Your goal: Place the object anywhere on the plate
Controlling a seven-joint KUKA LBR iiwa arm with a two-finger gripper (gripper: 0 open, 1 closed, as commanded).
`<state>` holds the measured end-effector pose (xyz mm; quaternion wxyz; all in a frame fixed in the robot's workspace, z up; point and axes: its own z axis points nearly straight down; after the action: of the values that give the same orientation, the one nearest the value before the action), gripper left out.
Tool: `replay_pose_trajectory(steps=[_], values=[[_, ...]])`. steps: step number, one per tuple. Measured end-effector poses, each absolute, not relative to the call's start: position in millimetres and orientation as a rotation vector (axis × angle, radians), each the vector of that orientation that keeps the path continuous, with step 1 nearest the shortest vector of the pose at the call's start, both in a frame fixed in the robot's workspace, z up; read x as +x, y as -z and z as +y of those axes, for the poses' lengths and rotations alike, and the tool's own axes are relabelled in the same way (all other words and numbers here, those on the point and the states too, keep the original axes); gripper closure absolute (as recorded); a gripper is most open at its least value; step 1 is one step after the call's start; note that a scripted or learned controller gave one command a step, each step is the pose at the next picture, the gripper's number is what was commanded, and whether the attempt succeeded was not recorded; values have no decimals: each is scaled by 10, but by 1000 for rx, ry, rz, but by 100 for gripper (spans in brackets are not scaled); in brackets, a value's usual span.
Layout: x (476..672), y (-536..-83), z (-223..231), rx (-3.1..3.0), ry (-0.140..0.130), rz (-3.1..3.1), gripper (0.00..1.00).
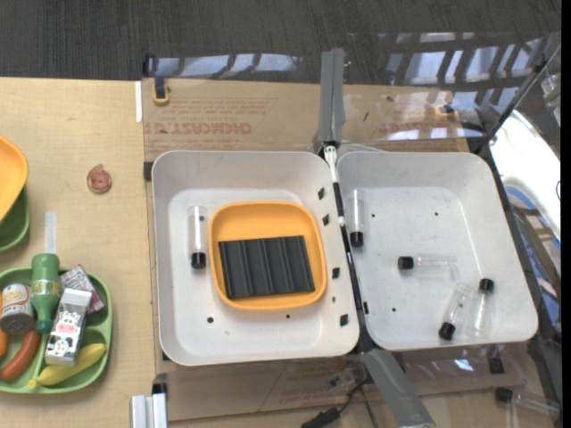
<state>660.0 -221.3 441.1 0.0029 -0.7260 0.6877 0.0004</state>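
- Wooden tabletop (80, 132) carries two white bins side by side. The left bin (178, 176) holds the orange plate (266, 219), and the right bin (419, 194) sits just beside it on the side my arm comes from.
- Whether my end effector is wide, narrow or holding anything I cannot tell.
- A dark ribbed slab (268, 267) already lies flat on the plate. Its long axis runs left to right across it and its ribs run front to back. I cannot tell whether it is the thing I was meant to place or part of the plate.
- The other candidates are clear tubes with black caps.
  - The lone tube (196, 230) lies just left of the plate without touching it. Its long axis runs front to back and its cap is at the near end.
  - The wall tube (355, 210) lies right of the plate, just across the divide between the bins. It also runs front to back with its cap at the near end.
  - The middle tube (430, 264) lies further right of the plate. Its long axis runs left to right and its cap points back toward the plate.
  - A pair of tubes (457, 313) lies furthest right of the plate, toward the near corner. Both are slanted and close together, with their caps at opposite ends.
- My judgement is that the right-bin tubes are the nearer reach, and any carry from there goes leftward over the divide to the plate.
- The slab covers most of the plate's floor, so I judge that a tube would land on the slab or the rim.
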Motion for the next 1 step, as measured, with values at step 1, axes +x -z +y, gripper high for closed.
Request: replay_pose_trajectory(steps=[1], values=[[5952, -3421, -2134, -2427, -5, 1990, 100]])
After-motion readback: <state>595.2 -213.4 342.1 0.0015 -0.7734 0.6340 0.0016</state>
